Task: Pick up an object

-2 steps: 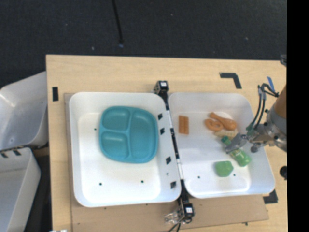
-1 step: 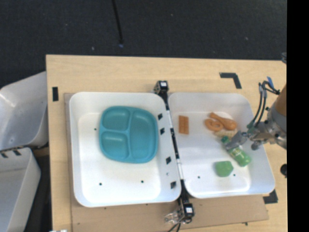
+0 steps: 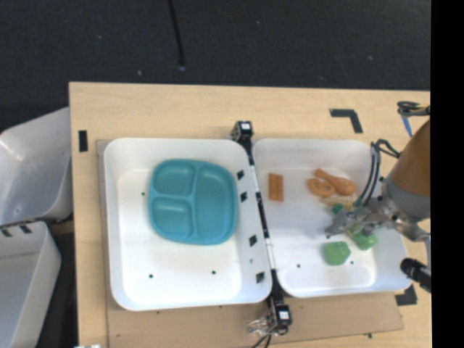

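The right bin point(image 3: 304, 278) holds a small orange block point(image 3: 275, 187) near its left wall, orange pretzel-shaped pieces point(image 3: 330, 183) further right, and a round green object point(image 3: 336, 253) near the front. My gripper point(image 3: 354, 223) hangs low over the right side of this bin, just above and right of the round green object. A second green piece point(image 3: 365, 239) shows right under the gripper, touching or very close to it. The arm's orange band point(image 3: 415, 162) enters from the right edge.
The left bin point(image 3: 127, 278) holds a teal divided plate point(image 3: 193, 200). A divider with black clips point(image 3: 255, 216) runs between the two bins. The wooden bench point(image 3: 181, 111) surrounds both bins, with white containers point(image 3: 32, 172) off its left side.
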Controlling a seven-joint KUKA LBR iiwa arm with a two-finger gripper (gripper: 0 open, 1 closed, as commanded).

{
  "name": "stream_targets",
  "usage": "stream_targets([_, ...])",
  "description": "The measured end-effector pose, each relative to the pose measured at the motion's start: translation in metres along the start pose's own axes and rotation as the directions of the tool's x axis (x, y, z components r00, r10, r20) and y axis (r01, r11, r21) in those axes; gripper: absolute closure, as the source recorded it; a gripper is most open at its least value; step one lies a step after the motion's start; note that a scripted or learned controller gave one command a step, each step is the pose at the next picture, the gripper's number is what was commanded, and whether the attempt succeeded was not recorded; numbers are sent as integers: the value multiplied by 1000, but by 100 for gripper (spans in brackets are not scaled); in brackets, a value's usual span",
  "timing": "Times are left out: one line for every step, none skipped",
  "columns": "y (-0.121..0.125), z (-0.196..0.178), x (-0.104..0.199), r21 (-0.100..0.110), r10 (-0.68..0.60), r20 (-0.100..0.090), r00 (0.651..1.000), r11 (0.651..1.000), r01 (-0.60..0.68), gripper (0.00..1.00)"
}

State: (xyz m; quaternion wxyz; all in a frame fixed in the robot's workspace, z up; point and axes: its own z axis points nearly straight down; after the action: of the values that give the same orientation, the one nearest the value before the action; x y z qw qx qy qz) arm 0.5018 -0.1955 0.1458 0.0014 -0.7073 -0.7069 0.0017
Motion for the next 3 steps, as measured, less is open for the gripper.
stream_targets([0, 47, 1, 0, -1, -6, 1000, 1000, 1, 0])
stream_targets([1, 35, 0, -7, 4, -3, 1000, 1000, -4, 100])
stream_targets([1, -9, -5, -10, 1, 2, 1000, 1000, -1, 100])
